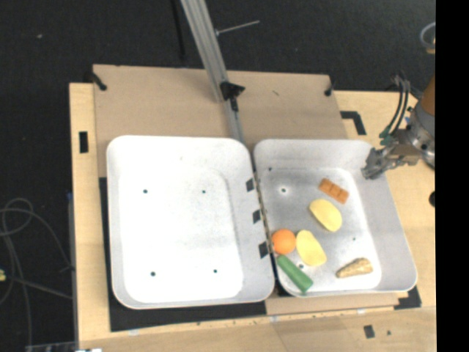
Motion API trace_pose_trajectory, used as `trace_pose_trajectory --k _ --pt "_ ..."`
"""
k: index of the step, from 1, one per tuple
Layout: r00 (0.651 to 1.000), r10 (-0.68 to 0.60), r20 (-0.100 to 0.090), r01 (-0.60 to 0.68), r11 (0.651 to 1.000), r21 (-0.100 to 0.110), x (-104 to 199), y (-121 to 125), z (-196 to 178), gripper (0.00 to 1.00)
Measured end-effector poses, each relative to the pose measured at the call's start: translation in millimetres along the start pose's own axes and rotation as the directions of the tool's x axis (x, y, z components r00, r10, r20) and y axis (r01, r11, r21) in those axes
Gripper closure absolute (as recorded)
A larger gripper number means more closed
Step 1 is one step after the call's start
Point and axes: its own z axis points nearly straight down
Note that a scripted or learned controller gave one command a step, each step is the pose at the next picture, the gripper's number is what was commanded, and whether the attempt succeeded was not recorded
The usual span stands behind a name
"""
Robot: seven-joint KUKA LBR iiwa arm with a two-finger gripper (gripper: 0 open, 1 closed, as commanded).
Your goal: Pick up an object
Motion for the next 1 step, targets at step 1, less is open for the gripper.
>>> trace_pose_trajectory --k 1 --pt "1.0 -0.002 -0.002 0.002 1.0 0.005 -0.9 1.0 -13.3 1.0"
